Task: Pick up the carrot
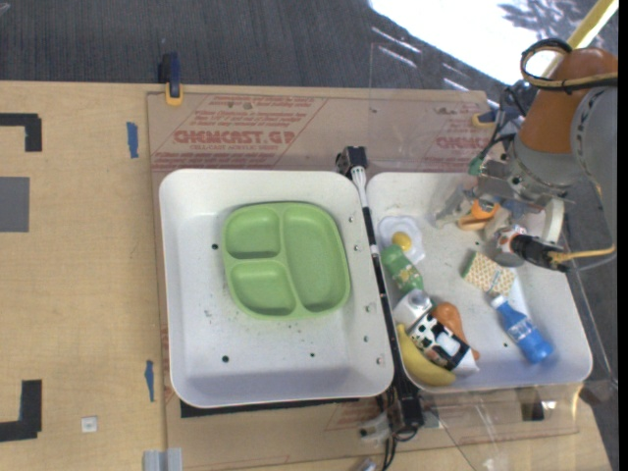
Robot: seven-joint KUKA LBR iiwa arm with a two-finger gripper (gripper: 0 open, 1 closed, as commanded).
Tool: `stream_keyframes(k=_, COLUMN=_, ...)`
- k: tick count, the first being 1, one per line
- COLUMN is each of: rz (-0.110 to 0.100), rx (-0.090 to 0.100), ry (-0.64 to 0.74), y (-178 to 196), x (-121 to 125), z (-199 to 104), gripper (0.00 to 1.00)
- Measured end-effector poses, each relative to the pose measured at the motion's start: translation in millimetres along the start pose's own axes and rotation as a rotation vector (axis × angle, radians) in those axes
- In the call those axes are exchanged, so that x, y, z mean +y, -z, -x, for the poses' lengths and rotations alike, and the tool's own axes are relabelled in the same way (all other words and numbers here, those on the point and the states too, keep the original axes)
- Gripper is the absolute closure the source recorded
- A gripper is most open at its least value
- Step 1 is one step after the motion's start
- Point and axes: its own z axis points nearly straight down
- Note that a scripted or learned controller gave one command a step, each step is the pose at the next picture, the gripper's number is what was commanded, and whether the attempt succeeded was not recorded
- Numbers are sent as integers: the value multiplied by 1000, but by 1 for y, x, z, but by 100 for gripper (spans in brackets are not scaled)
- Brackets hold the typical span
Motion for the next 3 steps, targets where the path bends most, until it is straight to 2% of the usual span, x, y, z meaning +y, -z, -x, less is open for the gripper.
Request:
stream_keyframes(k=1, rz=27, rx=-32, ry=8, y=11, x=3, z=7, gripper=100)
stream_keyframes(k=2, rz=26, rx=-33, ry=7, y=11, x=3, z=7, gripper=0)
stream_keyframes(k=3, rz=75, rx=-49, ry=-293, y=-5, x=-33, z=-3, gripper=0)
